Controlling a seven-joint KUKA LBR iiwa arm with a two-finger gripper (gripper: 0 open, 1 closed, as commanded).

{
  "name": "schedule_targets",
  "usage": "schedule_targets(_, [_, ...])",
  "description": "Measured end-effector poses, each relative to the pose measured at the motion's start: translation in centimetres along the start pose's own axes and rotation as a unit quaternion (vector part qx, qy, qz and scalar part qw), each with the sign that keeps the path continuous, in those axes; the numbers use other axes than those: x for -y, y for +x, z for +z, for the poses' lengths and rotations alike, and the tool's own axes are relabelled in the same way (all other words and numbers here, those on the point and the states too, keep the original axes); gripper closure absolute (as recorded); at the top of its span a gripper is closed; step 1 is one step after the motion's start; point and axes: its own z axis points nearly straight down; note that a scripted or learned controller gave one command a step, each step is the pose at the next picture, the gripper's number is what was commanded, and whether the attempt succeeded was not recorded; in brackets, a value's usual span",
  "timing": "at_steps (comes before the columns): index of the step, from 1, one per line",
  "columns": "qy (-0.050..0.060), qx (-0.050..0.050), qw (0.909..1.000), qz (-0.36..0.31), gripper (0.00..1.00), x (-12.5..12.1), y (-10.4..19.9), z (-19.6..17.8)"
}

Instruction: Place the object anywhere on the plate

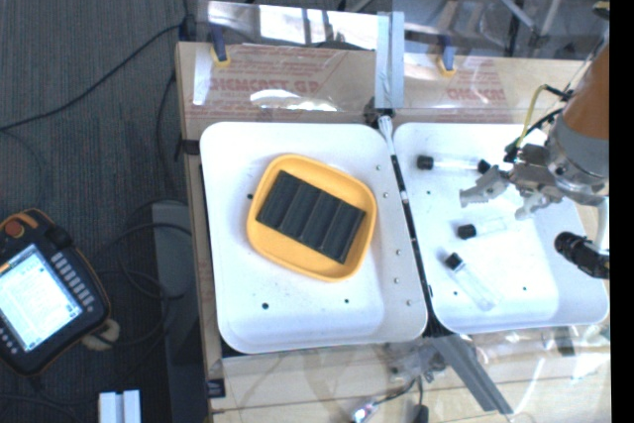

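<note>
Front vial: a clear tube with a black cap (466, 278) is seen lying slantwise toward the front edge of the right bin (584, 307), nearest the camera, untouched.

Middle vial: a second black-capped tube (482, 229) is seen near the middle of the right bin, flat on the floor, apart from the others.

Back vial: a third tube (446, 161) lies along the back edge of the right bin, its cap toward the left wall.

Plate: a yellow plate (265, 189) with a dark ribbed insert (315, 216) is set in the middle of the left bin (238, 312), well apart from every vial.

Gripper: the gripper (492, 187) is placed over the right half of the right bin, pointing left, between the back vial and the middle vial.

Gripper state: how far the fingers are parted cannot be told; they are blurred against the white floor. Something pale is seen at the tips, but whether it is a vial or part of the tool cannot be judged, so no hold is claimed.

Task progress: judged not yet done, since nothing is seen lying on the plate.

Risk, grasp: a clear round tube on a smooth floor is likely to be rolled or pushed aside if the fingers are closed off-centre, and an empty closure would follow.

Risk, carry: the ridge where the two bins meet must be crossed; a loosely pinched tube could be dropped there or short of the plate.

Risk, release: the ribbed insert may let a tube roll toward the plate rim if it is released crosswise.
</note>
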Motion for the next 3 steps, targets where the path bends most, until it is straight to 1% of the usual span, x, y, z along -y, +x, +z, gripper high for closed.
schedule_targets(1, [-0.001, -0.001, 0.9945, -0.105, 1.00, -1.5, 8.6, -3.3])
schedule_targets(2, [-0.001, -0.002, 0.9820, -0.189, 1.00, -1.8, 17.7, -1.8])
schedule_targets(3, [-0.001, -0.002, 0.9820, -0.189, 0.00, -1.8, 17.7, -1.8])
